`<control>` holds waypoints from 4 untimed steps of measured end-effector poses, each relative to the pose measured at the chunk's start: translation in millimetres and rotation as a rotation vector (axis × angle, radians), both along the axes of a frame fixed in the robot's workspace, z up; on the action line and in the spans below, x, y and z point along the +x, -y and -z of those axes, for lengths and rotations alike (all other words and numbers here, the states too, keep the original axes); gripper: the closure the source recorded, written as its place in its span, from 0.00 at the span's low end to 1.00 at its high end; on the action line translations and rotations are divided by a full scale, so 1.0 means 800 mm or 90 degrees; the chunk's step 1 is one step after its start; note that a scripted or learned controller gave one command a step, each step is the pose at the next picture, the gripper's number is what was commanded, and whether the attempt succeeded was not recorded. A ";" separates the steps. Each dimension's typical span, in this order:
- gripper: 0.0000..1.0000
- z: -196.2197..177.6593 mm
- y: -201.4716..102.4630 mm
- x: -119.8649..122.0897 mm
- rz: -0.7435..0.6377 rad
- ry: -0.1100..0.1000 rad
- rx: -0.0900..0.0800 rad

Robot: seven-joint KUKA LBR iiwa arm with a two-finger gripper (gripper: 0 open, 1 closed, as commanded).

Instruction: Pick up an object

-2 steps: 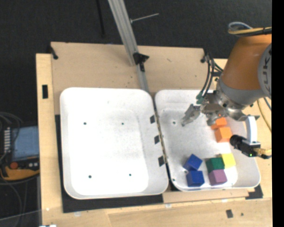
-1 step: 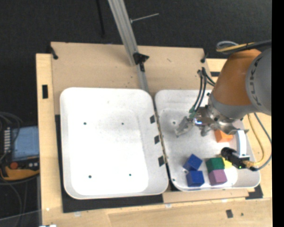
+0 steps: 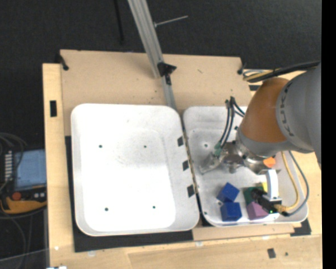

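The claw (image 3: 213, 160) hangs low in the right bin (image 3: 204, 122), its grip state impossible to tell; two blue blocks (image 3: 228, 193) lie just below-right; a purple block (image 3: 256, 209) farther right.

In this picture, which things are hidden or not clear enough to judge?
- Pincer: camera view, small and blurred under the arm; open or shut cannot be told.
- Orange object: mostly hidden by the wrist.
- Green object: partly behind a black part; shape unclear.
- Right bin: far corner covered by the arm.
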State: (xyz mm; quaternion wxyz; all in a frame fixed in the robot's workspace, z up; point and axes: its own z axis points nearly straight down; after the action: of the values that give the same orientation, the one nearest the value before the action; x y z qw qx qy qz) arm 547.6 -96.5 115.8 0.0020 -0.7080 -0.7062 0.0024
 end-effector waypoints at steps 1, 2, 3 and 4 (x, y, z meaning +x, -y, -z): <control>1.00 -0.018 0.001 0.004 0.006 0.007 0.000; 1.00 -0.092 0.001 0.017 -0.003 0.009 -0.001; 1.00 -0.160 0.003 0.020 -0.004 0.009 -0.001; 1.00 -0.169 -0.063 -0.006 -0.006 0.005 0.001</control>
State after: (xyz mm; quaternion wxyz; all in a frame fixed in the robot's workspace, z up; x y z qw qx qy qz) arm 543.0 -46.1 250.8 0.0001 -0.7045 -0.7097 -0.0011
